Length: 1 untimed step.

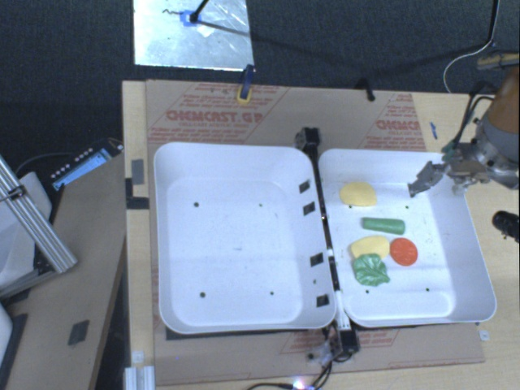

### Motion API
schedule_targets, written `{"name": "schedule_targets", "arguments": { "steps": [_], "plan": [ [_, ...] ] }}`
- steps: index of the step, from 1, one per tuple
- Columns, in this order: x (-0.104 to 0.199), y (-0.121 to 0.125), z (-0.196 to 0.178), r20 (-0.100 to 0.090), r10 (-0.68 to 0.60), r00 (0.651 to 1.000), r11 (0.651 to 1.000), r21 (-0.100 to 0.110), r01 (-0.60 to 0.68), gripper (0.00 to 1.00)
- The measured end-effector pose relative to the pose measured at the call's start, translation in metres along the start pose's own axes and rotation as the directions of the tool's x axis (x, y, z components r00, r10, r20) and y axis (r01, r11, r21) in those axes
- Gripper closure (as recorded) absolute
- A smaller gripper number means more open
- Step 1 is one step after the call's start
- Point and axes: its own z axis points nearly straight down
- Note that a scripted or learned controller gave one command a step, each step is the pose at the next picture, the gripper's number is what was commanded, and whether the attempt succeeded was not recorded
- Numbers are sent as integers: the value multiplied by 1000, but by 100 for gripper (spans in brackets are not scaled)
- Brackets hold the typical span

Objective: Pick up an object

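Green leafy piece (370, 270), nearest, by right bin (471, 299) front edge; yellow piece (370, 245), red ball (404, 252) alongside, loose for picking; gripper (424, 179) over back edge, jaws indeterminate, holding nothing visible

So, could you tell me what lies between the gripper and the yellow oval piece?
Bare white bin floor separates gripper from yellow oval piece in the camera view.

Red mirrored print on the board (213, 114) under the bins cannot be read.
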Motion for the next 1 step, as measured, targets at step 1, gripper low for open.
{"name": "schedule_targets", "arguments": {
  "steps": [1],
  "plan": [
    [22, 31, 145, -2, -4, 1000, 1000, 4, 4, 0]
  ]
}}
